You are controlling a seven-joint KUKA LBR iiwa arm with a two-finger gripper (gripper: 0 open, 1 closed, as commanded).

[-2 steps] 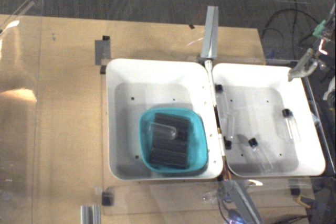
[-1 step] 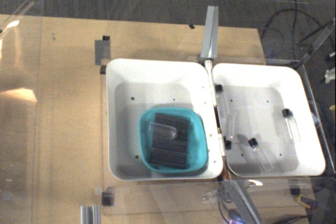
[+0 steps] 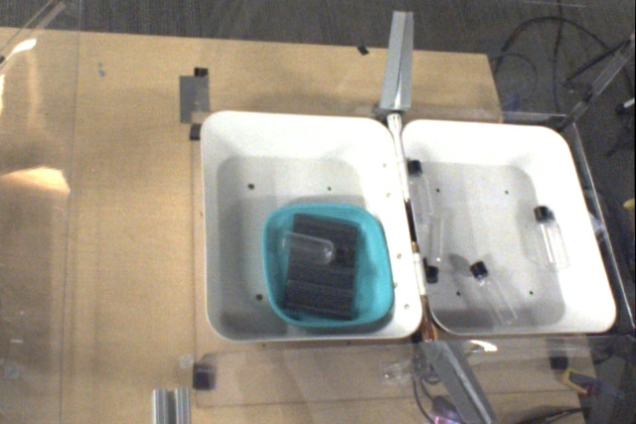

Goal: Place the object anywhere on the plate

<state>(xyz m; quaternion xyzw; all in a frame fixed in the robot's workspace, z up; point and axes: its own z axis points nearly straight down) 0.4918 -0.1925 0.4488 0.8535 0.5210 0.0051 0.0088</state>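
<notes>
A teal square plate (image 3: pixel 375 258) with rounded corners lies in the left bin (image 3: pixel 227 213), toward its front right. On the plate rests a dark ribbed block (image 3: pixel 320 285), slightly tilted. A small clear tube (image 3: pixel 310 246) lies across the block's upper left part.
In the right bin (image 3: pixel 497 154) lie several clear tubes with black caps: one along the left wall (image 3: pixel 420 197), one at the far right (image 3: pixel 550 235), one near the front middle (image 3: pixel 481 273). A grey bar (image 3: pixel 397 65) stands behind the bins' shared wall. Wooden bench all round.
</notes>
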